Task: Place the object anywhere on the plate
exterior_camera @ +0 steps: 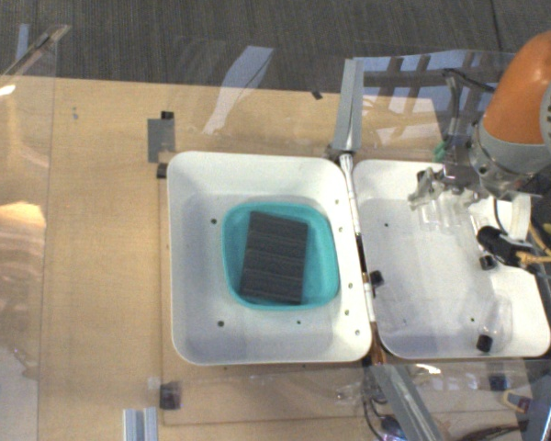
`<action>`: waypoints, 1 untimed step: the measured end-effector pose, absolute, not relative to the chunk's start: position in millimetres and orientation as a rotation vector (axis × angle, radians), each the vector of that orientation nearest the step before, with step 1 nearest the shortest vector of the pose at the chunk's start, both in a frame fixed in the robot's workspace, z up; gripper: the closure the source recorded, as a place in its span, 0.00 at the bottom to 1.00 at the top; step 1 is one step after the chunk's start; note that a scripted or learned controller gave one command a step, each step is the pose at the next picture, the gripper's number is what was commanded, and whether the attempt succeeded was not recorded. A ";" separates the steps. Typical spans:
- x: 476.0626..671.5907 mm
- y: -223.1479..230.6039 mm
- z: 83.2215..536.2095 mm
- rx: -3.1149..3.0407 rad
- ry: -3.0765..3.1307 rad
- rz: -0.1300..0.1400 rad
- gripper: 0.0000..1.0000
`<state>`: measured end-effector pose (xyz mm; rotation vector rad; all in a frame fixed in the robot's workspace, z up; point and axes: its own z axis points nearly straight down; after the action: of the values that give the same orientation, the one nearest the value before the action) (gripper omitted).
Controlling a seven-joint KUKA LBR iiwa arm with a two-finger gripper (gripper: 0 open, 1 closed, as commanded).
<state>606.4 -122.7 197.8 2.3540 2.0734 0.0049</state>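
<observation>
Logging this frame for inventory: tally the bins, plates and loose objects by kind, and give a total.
White bins: 2, the left bin and the right bin
Teal plate: 1, in the left bin
Dark ridged block: 1, lying on the plate
Total: 4

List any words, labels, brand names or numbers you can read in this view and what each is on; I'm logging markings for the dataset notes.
None can be read. The dark ridged block, the teal plate under it, both white bins, the bench and the arm carry no legible text.
</observation>
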 end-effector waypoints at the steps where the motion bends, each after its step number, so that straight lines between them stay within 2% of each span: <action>1: 517.8 -57.4 184.8 2.346 2.087 0.005 1.00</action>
<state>517.8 -57.4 184.8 2.3460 2.0868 0.0048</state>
